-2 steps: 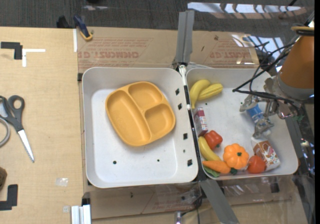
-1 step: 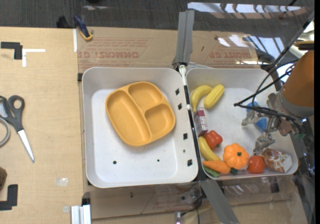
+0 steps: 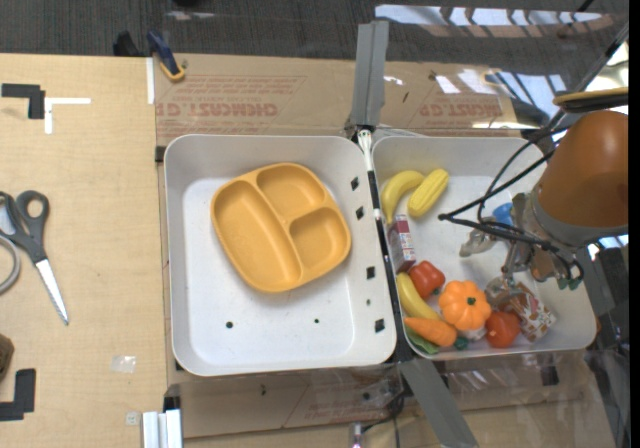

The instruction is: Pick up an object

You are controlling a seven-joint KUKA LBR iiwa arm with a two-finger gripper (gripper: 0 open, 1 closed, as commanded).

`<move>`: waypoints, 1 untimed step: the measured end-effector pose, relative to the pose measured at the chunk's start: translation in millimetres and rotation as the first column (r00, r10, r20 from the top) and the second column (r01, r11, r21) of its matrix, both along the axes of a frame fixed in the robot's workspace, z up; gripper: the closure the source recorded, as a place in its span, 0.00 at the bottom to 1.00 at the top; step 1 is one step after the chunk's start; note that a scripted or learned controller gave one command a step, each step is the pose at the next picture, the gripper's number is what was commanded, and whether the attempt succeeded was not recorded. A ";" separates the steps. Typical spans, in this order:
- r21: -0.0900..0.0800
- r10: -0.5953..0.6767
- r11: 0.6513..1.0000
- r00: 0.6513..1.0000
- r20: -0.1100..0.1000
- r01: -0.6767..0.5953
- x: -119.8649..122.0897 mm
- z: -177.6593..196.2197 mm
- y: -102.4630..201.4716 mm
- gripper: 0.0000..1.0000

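Bench, pincer [image 3: 515,276] over crowded bin [image 3: 470,148]

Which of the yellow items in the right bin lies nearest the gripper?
The corn cob at the bin's far end lies nearest the gripper; both bananas sit further left.

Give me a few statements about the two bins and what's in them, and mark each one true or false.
1. The yellow divided plate lies in the left bin. True.
2. The toy pumpkin sits on the plate. False: it is in the right bin, among the other toy food.
3. A pair of scissors lies on the bench left of the bins. True.
4. The ear of corn is beside the banana near the right bin's far end. True.
5. The arm's gripper hangs over the left bin. False: it is over the right bin.
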State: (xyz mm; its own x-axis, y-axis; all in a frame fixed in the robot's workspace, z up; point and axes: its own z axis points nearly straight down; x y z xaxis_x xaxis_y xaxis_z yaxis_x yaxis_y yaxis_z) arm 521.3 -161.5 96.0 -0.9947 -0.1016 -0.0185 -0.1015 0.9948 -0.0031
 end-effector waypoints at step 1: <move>0.002 -0.073 0.997 0.997 -0.014 0.073 67.2 -3.2 52.9 0.00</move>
